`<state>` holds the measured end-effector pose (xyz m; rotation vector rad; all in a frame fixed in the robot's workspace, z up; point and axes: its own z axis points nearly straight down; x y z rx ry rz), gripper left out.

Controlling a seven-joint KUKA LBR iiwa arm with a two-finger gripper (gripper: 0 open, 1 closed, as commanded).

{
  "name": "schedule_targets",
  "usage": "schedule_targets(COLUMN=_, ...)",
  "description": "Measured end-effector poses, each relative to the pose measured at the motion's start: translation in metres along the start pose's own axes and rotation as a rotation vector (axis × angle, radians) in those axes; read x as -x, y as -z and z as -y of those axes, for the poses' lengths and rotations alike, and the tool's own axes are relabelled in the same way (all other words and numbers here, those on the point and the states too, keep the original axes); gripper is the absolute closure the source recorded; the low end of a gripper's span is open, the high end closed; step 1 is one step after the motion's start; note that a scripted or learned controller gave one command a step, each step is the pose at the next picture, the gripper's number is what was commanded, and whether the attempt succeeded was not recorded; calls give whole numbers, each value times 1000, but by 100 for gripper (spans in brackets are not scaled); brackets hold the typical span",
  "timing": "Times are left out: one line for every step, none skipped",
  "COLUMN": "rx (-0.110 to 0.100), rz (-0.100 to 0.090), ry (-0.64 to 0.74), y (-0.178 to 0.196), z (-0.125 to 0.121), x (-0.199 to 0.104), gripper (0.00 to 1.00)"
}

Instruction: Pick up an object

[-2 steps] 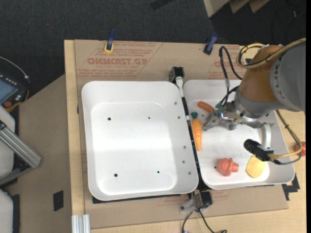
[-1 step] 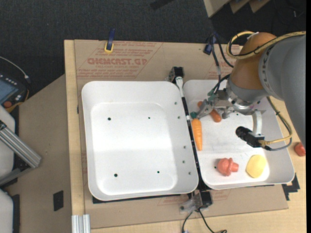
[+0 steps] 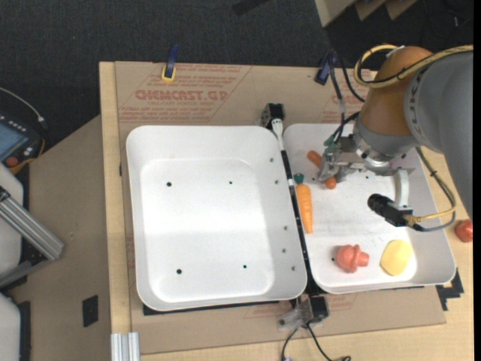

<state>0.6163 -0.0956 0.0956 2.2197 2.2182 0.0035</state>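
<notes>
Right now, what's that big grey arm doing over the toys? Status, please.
Gripper low in right white bin, far end, grip unclear. Small orange piece beside it. Orange plastic carrot, red lumpy toy, yellow lemon-shaped toy lying free.

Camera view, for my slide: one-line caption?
Gripper lowered into right bin above carrot, red toy and lemon.

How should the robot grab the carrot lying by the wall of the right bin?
Probably around the middle of the carrot, coming straight down from above. It lies flat and long, running along the bin's left wall, green top end toward the back. The wall sits tight against one long side, so a finger may not fit there; gripping end to end or nudging it clear first could be safer.
</notes>
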Motion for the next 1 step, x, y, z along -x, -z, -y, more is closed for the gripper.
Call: schedule_targets(rx=2, rz=-5, ry=8, y=95, z=50, x=-72, gripper=100)
